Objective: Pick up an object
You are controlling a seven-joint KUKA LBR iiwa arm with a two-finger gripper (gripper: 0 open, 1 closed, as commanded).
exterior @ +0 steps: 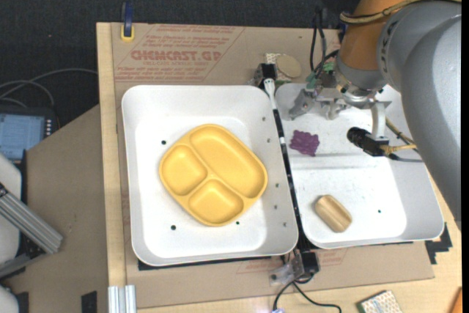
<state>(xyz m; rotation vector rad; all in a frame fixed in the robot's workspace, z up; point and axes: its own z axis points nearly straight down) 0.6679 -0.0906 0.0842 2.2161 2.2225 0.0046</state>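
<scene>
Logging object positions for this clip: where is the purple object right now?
The purple object lies in the right bin, near its left wall, below the gripper and above the tan wooden block.

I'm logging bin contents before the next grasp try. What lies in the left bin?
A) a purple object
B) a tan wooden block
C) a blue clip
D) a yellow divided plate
D: the yellow divided plate sits in the left bin, while the purple object and the tan block lie in the right bin.

Single fixed camera above the bench [183, 48], looking down at a slant, both white bins [139, 179] in frame
</scene>
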